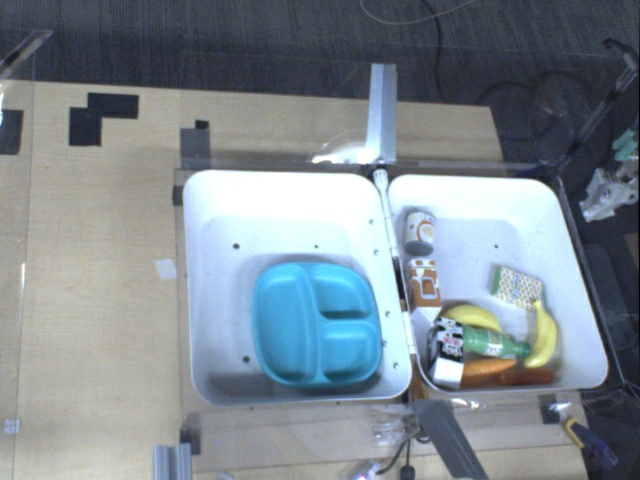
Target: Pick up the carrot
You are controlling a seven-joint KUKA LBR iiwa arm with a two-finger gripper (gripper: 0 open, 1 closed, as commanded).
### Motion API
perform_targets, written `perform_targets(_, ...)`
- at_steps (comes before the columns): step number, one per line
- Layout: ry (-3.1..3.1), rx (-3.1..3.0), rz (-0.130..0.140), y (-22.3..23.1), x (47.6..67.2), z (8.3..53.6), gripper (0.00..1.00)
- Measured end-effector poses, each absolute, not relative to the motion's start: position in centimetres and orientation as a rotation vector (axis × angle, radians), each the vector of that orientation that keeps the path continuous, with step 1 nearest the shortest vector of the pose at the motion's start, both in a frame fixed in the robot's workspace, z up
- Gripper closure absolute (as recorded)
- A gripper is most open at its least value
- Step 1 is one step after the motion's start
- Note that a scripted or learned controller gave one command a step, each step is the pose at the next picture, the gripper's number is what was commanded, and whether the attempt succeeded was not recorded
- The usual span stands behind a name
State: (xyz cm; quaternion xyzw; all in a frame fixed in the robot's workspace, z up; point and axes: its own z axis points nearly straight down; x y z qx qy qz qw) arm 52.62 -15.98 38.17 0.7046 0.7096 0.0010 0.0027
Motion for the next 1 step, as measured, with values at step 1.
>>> perform_targets(1, 2.053, 2.381, -0.003, -10.19, 57.12, 21.92, 1.0)
